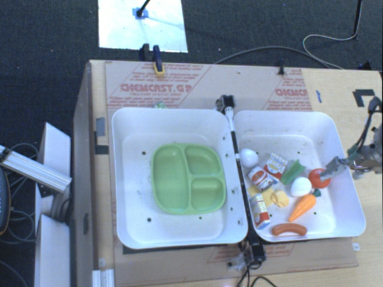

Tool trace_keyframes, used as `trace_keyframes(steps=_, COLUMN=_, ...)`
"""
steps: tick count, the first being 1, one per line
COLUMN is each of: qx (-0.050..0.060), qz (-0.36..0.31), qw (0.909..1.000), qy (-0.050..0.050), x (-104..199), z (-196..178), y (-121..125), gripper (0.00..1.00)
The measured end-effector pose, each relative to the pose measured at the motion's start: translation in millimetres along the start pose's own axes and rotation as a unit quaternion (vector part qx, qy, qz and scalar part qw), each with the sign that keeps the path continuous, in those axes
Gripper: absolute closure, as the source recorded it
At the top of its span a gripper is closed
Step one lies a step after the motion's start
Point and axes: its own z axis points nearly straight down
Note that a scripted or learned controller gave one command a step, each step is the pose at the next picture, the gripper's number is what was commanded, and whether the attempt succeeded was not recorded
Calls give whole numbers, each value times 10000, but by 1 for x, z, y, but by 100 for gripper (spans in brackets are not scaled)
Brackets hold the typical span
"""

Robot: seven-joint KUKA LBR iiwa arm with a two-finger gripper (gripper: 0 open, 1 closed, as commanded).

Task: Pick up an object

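Claw (336, 165) low over right bin (344, 139), tips at red tomato (319, 177); whether open or closed, could not tell. Tomato lay near bin's right wall, beside white egg (301, 186) and carrot (304, 204). Likely light, hard, smooth plastic; round, may slip; best pinched across middle. Left bin (128, 130) held green divided plate (189, 178).

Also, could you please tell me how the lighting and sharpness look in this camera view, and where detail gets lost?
In the camera view, light is even with soft shadows; the white right bin and left bin are bright, nearly washed out at their rims; the green divided plate reads clearly; the small toy foods are soft, and the gripper at the tomato is too blurred to judge.
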Motion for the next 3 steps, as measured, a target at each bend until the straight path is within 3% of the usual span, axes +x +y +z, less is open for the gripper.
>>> trace_keyframes(steps=1, qx=-7, qz=-3, qw=10000, qy=-3, x=-2, z=138, y=45, gripper=0)
trace_keyframes(steps=2, qx=-18, qz=-3, qw=10000, qy=-7, x=-2, z=127, y=46, gripper=100)
trace_keyframes(steps=3, qx=-11, qz=0, qw=10000, qy=2, x=72, z=31, y=25, gripper=100)
